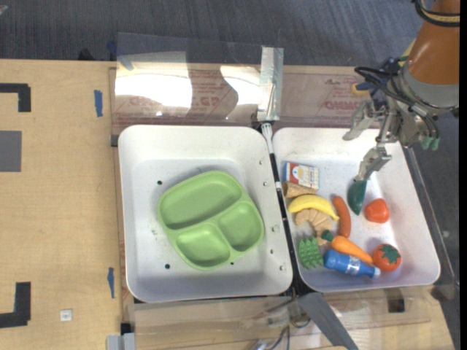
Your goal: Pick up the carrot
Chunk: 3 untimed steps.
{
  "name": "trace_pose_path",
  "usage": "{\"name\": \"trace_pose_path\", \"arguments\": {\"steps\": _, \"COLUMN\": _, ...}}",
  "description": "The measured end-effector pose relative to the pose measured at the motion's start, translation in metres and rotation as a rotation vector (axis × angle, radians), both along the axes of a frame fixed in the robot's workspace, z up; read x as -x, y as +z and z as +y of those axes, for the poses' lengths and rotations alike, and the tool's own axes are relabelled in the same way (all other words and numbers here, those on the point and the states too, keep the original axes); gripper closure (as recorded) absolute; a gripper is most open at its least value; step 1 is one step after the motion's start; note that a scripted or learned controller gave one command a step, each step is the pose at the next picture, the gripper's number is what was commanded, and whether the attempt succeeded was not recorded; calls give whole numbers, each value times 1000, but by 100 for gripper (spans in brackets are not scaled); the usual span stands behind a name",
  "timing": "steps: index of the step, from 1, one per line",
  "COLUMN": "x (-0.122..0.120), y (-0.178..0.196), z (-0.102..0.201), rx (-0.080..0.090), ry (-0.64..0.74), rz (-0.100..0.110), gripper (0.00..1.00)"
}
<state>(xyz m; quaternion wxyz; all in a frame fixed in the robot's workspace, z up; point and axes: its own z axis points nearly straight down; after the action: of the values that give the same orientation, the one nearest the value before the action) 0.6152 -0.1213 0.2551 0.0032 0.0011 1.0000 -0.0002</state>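
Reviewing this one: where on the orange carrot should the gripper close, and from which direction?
Probably the thick middle of the orange toy carrot, from straight above, fingers across its width. It lies flat and slanted, with the blue bottle tight against its lower side, so its narrow tip offers less purchase.

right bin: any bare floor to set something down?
Bare floor in the right bin: the far strip behind the small carton, and the right side past the tomato. Crowded: near-left corner around banana, carrot, bottle.
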Motion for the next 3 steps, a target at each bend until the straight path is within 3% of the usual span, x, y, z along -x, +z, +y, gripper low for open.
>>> {"name": "trace_pose_path", "arguments": {"steps": 1, "x": 59, "y": -157, "z": -4, "rx": 1, "ry": -30, "rz": -5, "gripper": 0}}
{"name": "trace_pose_path", "arguments": {"steps": 2, "x": 123, "y": -164, "z": 0, "rx": 1, "ry": -67, "rz": -12, "gripper": 0}}
{"name": "trace_pose_path", "arguments": {"steps": 3, "x": 133, "y": -104, "z": 22, "rx": -1, "ry": -158, "rz": -4, "gripper": 0}}
